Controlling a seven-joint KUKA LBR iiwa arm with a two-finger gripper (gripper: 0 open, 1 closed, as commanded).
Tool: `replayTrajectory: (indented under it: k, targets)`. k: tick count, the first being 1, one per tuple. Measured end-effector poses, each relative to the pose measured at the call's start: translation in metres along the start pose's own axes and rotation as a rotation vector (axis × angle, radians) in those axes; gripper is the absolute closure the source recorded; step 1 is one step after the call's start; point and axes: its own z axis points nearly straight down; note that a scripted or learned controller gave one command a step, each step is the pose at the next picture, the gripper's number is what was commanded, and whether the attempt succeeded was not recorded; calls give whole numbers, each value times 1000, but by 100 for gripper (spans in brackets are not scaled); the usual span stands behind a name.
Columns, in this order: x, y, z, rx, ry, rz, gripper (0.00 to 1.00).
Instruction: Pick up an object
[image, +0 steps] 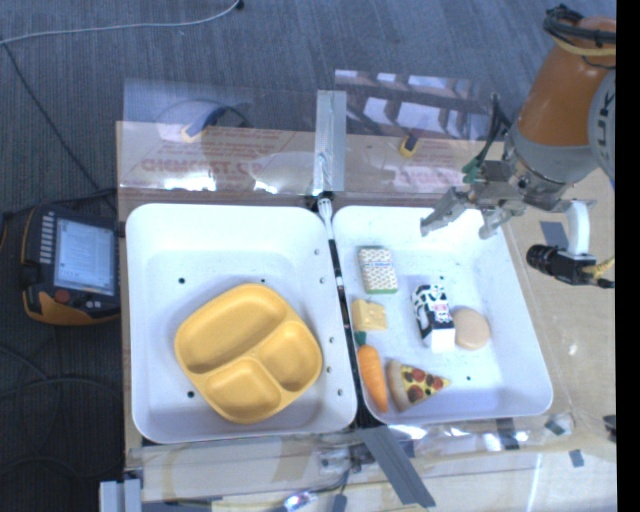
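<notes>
Hand (462, 222) hangs spread wide, holding nothing, over the right bin's (520, 300) far edge. Toy food clusters toward that bin's near left; carrot (372, 376) presses the wall, partly hidden.

Grey arm (575, 90) reaching in from the right at the far side of the scene, orange band (560, 85) broad above the wrist. Wrist angled down and to the left, a grey collar under the band. Gripper (464, 217) hanging at the far right, both fingers spread wide apart, nothing between them. Left finger (440, 215) stretched out toward the left, right finger (494, 222) shorter in the view and pointing toward the near side. Black cabling running along the wrist.
</notes>
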Motion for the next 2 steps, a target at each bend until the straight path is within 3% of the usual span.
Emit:
replayTrajectory:
  k: [1, 2]
  targets:
    - [-35, -70, 116, 2, 0, -8, 0]
    - [-43, -43, 170, -21, -8, 16, 0]
